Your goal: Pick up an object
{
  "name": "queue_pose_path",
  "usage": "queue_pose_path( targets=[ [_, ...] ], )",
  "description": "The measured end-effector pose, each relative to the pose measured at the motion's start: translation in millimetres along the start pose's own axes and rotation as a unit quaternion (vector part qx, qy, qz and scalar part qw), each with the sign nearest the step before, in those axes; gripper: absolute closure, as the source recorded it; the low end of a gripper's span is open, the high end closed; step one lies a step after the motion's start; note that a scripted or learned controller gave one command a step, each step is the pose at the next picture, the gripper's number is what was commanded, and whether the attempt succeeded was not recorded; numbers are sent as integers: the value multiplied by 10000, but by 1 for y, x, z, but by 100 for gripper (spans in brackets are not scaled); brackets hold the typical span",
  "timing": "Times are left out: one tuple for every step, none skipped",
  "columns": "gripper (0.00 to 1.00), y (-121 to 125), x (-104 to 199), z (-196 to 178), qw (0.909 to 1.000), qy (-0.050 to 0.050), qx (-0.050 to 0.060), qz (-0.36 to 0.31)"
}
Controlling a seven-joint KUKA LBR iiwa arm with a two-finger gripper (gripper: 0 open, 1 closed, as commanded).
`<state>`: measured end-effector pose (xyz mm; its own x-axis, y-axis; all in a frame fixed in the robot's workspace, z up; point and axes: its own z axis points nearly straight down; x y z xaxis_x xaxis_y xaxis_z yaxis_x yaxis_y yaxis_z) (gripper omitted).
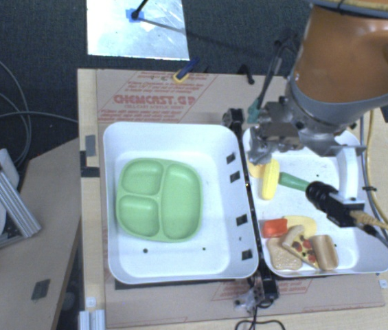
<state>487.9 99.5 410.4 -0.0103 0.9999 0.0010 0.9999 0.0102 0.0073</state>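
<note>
Yellow corn cob (269, 179) lies just below our gripper (266, 153), whose grasp we cannot tell, so we judge ourselves mid-approach, needing descent and closing.

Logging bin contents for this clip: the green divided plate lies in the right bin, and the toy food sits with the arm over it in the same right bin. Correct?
Not quite. The camera view shows the green divided plate in the left bin, not the right. The toy food does lie in the right bin, with the arm over that bin.
</note>
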Motion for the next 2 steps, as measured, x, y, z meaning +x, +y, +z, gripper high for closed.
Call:
queue_pose_path(
  targets=[
    [100, 1, 0, -11, 10000, 1, -11, -29],
    [100, 2, 0, -21, 10000, 0, -21, -60]
  ],
)
